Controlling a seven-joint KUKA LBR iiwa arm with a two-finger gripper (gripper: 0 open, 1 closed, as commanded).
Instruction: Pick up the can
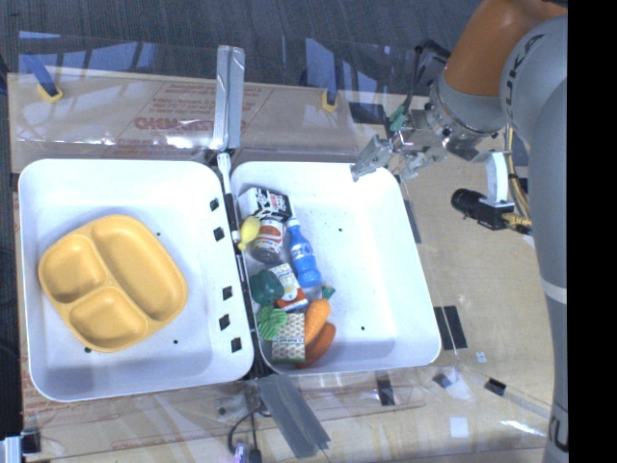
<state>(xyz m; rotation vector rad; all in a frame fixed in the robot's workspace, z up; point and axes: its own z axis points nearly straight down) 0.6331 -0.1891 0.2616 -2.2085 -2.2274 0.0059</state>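
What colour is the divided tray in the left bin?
Yellow; the divided tray shows clearly in the camera view.

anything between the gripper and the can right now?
In the camera view, only bare white floor of the right bin lies between the gripper at the bin's far rim and the can; the blue bottle sits just beside the can.

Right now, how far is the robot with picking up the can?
Nothing looks done yet. The can lies among the other items by the left wall of the right bin. The gripper is above that bin's far right corner, apart from the can. The approach, the grasp and the lift are all left.
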